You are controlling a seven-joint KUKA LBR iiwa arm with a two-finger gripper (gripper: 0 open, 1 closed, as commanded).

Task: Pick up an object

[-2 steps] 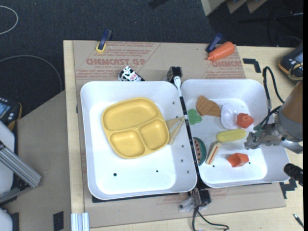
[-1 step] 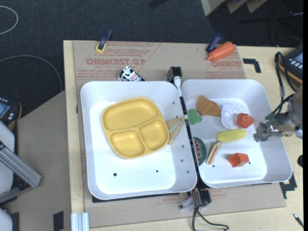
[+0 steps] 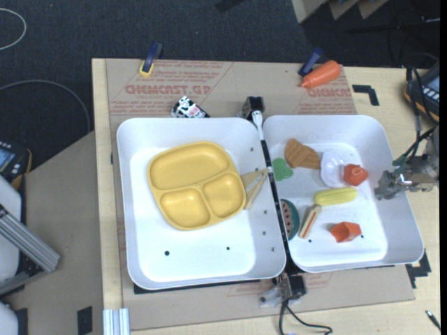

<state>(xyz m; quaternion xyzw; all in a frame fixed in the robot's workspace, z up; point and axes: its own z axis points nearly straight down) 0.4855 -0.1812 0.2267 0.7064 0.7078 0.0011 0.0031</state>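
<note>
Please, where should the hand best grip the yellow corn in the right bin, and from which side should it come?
Grip the yellow corn across its narrow middle, coming from above. It lies flat and long, running left to right, with bare bin floor along both long sides, so fingers would likely fit there. The hand sits at the bin's right wall.

A single fixed camera looks down at a slant from above the bench, far enough back to take in both white bins whole. The dark floor lies beyond the bench's far edge.
</note>
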